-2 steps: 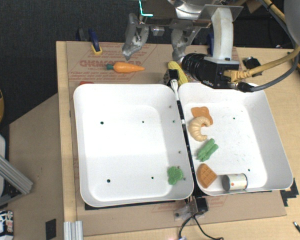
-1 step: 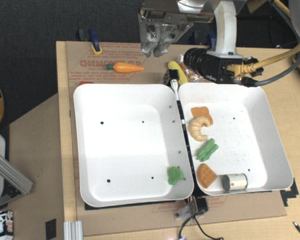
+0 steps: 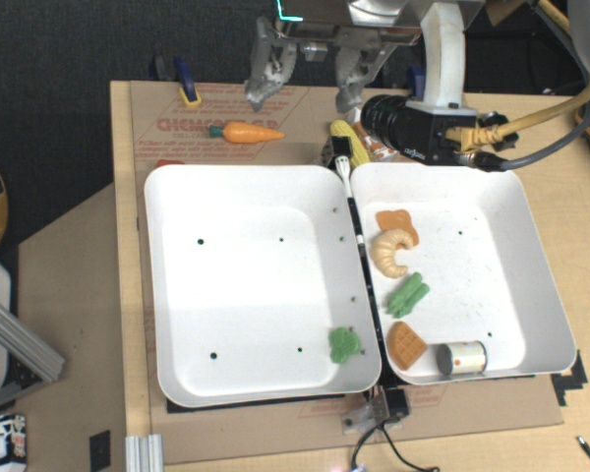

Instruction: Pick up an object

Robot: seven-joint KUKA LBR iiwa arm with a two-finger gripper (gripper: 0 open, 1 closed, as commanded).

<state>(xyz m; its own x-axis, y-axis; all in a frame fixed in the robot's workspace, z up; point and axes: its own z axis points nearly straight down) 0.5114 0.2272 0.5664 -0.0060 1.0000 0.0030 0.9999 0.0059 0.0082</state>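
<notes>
Gripper (image 3: 310,79) raised above the far edge of the bench (image 3: 79,264), two bins below.

Its two fingers (image 3: 267,72) stand apart with nothing between them, over the cardboard just beyond the bins, near a toy carrot (image 3: 248,133). The left bin (image 3: 177,205) has a small green piece (image 3: 345,344) in its near right corner. The right bin (image 3: 511,224) holds a croissant (image 3: 393,251), an orange piece (image 3: 394,220) touching it, a green vegetable (image 3: 407,294), a waffle-like piece (image 3: 407,345) and a small can (image 3: 461,358) on its side.
</notes>
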